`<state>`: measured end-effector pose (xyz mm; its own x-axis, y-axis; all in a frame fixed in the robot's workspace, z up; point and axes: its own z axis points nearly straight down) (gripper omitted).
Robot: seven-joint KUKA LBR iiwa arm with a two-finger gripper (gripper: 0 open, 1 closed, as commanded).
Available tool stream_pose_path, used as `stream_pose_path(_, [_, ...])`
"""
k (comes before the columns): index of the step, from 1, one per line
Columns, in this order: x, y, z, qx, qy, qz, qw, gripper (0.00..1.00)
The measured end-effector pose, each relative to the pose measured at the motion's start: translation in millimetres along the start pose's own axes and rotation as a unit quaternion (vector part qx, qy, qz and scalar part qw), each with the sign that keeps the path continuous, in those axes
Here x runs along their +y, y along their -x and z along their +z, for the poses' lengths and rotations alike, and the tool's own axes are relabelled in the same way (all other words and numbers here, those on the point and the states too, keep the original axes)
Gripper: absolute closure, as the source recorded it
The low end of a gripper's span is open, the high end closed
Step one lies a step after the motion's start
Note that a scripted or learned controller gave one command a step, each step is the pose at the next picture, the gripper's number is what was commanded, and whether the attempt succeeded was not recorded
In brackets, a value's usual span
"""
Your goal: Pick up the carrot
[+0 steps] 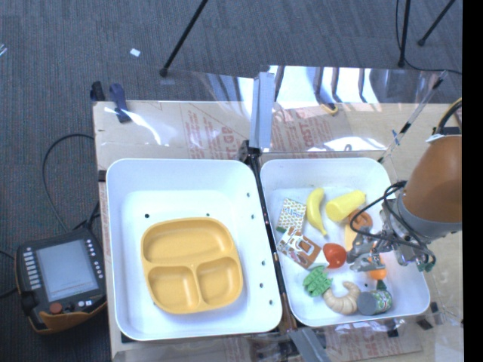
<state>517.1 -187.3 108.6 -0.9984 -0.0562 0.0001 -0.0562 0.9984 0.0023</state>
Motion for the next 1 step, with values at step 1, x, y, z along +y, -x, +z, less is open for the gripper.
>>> stream_pose_path(1, [45.3,56.8,-46.3,-0.002,0.000,0.167,0.9860,1.00])
